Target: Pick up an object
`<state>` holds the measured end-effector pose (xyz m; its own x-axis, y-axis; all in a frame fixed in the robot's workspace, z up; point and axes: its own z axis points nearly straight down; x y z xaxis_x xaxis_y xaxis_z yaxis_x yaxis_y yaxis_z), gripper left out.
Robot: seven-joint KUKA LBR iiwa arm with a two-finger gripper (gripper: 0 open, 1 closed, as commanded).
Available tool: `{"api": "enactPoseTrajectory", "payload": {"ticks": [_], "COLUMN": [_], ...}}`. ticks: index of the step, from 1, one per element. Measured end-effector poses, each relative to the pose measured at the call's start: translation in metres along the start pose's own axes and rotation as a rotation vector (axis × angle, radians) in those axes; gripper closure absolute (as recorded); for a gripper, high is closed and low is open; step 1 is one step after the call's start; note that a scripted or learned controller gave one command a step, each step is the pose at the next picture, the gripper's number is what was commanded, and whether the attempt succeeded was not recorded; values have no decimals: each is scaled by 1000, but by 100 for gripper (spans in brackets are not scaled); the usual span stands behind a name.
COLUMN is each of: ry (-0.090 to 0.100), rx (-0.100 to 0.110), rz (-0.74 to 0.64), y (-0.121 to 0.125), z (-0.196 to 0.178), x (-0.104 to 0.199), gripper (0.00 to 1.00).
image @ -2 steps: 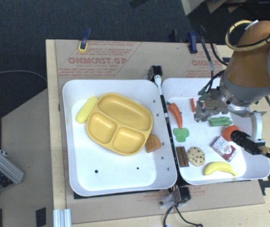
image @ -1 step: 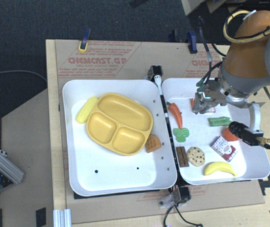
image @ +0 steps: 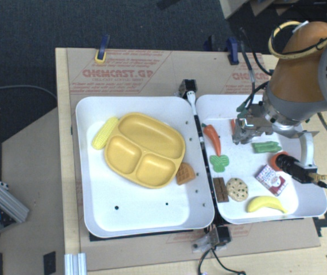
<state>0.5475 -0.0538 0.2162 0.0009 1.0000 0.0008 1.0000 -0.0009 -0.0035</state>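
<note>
My gripper (image: 242,132) hangs over the back middle of the right bin (image: 311,201), pointing down. An orange carrot (image: 211,137) lies just to its left and a green pea pod (image: 265,148) just to its right. Nothing shows between the carrot and the gripper. Nearer the front lie a green leafy vegetable (image: 219,162), a brown chocolate bar (image: 220,189), a cookie (image: 237,189), a yellow banana (image: 265,205) and a red and white packet (image: 271,178). A red item (image: 276,160) is partly hidden beside a black cable end.
The left bin (image: 88,159) holds a yellow divided plate (image: 143,148), a corn cob (image: 105,132) at its left and a brown pastry (image: 185,173) at its right. The arm's orange band (image: 301,67) and grey wrist loom over the right bin's back right.
</note>
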Motion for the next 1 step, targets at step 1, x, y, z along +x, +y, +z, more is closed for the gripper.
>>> {"api": "enactPoseTrajectory", "payload": {"ticks": [1], "ry": [0], "rx": [-2], "rz": [0], "y": [-2], "z": [1], "x": [-8], "gripper": [100]}}
